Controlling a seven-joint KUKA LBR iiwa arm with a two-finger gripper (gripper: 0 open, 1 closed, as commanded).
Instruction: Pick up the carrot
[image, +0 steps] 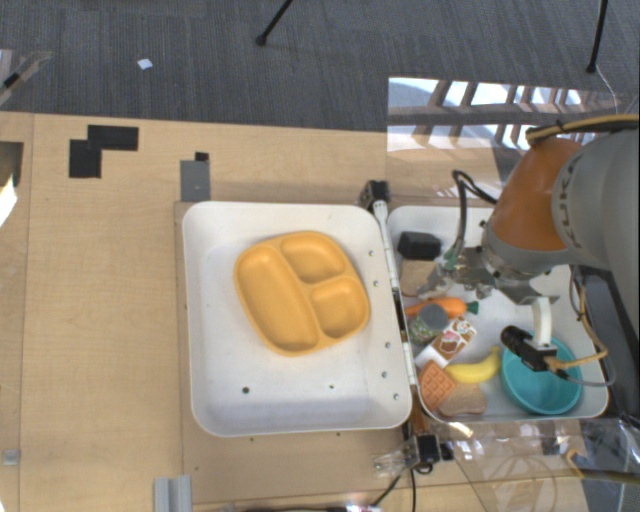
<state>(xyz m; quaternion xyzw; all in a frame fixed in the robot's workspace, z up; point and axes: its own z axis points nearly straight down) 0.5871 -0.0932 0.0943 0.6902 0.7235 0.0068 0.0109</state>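
In the right-hand shallow white bin (598, 408): two-finger gripper (462, 278), finger state indiscernible, poised over small orange carrot (447, 306); approach step, next requiring descent and closure.

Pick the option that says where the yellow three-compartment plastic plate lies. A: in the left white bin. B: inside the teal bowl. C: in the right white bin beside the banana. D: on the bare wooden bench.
A: the yellow three-compartment plastic plate rests on the floor of the left white bin, apart from the toys crowded in the right white bin.
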